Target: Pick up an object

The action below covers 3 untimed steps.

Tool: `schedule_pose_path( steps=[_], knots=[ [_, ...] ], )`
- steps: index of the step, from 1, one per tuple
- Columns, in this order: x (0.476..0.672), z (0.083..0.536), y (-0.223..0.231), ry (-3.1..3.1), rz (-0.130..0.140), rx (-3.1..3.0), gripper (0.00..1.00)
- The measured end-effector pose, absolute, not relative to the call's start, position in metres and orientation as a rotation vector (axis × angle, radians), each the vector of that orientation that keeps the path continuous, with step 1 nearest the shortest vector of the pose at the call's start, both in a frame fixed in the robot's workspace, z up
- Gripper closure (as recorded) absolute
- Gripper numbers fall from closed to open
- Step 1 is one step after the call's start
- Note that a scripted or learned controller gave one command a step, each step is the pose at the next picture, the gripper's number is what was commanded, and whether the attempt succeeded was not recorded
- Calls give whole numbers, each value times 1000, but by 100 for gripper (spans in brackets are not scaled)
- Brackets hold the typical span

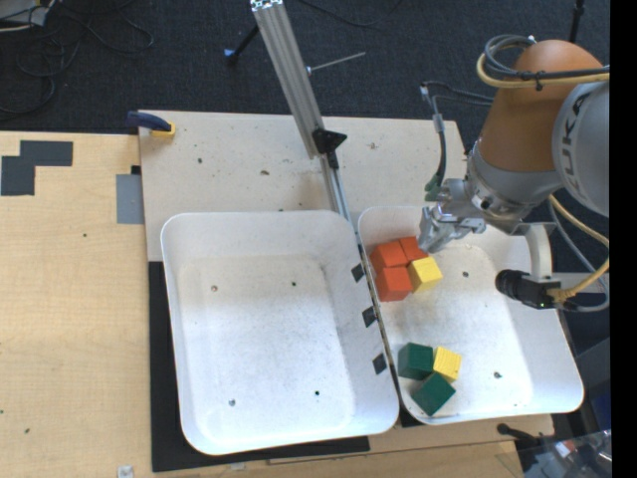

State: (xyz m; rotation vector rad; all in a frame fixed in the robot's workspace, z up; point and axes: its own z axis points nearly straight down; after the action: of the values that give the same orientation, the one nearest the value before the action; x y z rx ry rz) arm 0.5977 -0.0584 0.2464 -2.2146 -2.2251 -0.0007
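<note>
The gripper (438, 233) hangs over the back of the right bin (518, 366), its tip just above and behind the small yellow cube (426, 271). Whether it is open or closed cannot be told from this slanted view, and nothing can be seen held in it.

Just beside the tip lies the nearest cluster: two orange cubes (393, 267) pressed together against the bin's left wall, with the small yellow cube touching their right side. These look like the likeliest targets. Nearer the front of the same bin sits a second cluster, two green cubes (423, 374) with another yellow cube (447, 363) wedged against them, well apart from the gripper. The left bin (259, 327) lies beyond the divider, and a slanted aluminium rail (294, 68) rises from the bench behind both bins.

The risk here is crowding. The cubes touch, so a descent could land on top of a block instead of around it, or catch two at once and lose both on the lift. The orange pair sits hard against the wall, leaving little room on that side. A glancing push could also just slide the yellow cube away
</note>
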Motion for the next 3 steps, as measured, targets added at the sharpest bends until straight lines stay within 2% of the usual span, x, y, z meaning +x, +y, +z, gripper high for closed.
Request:
schedule_pose_path(
  steps=[2, 3],
  knots=[
    [615, 245, 43, -2223, 1, -2216, 100],
    [636, 222, 84, -2223, 3, -2217, 100]
  ],
)
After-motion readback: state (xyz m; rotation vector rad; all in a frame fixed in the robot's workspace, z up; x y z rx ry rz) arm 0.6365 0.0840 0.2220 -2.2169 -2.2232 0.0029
